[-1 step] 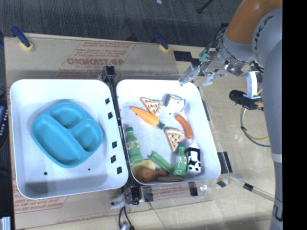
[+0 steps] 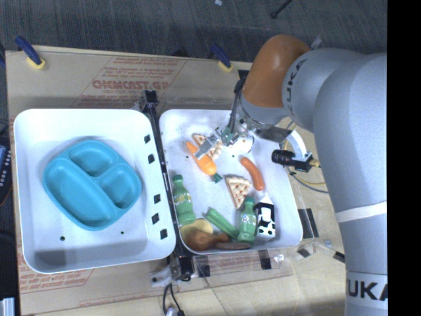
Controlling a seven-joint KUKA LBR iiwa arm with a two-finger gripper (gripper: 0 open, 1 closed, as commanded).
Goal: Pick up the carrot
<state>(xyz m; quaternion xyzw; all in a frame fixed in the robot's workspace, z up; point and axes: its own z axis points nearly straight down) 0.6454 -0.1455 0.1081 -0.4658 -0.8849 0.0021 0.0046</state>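
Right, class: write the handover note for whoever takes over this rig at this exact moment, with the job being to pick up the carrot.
Gripper: low in the right bin, at the upper end of the carrot; whether it is open or shut cannot be seen.
Carrot: lying in the right bin's upper middle, beside the sausage and above the pizza slice.
Done: arm brought to the carrot.
Left: confirm a grasp, then lift the carrot out. The blue tray sits in the left bin.

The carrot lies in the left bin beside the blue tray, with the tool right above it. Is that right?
Not quite. The camera view shows the carrot in the right bin, among the other toy foods. The blue tray sits in the left bin. The tool is indeed right above the carrot.
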